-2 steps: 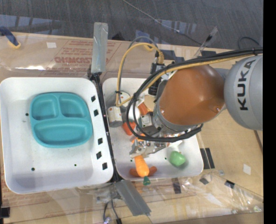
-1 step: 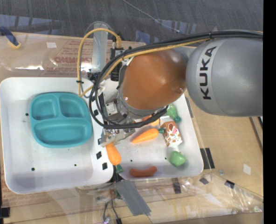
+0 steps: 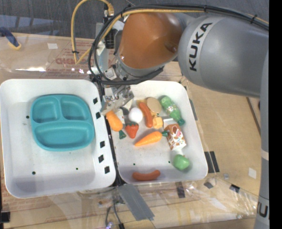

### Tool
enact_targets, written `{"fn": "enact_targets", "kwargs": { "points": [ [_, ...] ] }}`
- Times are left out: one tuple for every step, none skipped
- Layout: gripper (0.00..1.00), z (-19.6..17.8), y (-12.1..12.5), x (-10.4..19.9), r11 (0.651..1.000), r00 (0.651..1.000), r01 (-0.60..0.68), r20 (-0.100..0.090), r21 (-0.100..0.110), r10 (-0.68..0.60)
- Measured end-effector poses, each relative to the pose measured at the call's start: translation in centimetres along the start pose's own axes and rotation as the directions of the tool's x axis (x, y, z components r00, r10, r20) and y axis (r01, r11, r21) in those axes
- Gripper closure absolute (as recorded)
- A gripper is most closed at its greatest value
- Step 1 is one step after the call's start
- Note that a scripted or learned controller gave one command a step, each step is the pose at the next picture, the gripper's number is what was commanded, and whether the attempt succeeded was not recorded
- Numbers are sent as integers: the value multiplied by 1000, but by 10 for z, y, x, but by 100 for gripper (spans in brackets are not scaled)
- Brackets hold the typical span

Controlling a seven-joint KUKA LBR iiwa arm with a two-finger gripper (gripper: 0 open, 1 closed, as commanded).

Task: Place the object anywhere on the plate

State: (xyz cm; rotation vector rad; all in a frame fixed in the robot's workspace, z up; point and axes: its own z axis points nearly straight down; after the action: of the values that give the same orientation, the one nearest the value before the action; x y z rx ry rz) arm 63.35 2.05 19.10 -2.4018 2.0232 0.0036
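Arm (image 3: 217,42) cut off right; gripper (image 3: 116,103) fingers indistinct.

Robotics lab bench: KUKA arm (image 3: 217,46) reached over two white bins (image 3: 17,175) taped to cardboard-covered table (image 3: 226,123); toy food (image 3: 148,138) in one bin, dark carpet (image 3: 36,4) behind.

Arm (image 3: 217,46) reaches in from right; wrist bent down; tool (image 3: 115,104) low, pointing downward.
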Motion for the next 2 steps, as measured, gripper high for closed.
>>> {"fn": "enact_targets", "kwargs": {
  "points": [
    [100,-2,58,-81,997,997,-72,1,-1,72],
    [100,-77,-43,-112,998,998,-60,0,8,60]
  ]
}}
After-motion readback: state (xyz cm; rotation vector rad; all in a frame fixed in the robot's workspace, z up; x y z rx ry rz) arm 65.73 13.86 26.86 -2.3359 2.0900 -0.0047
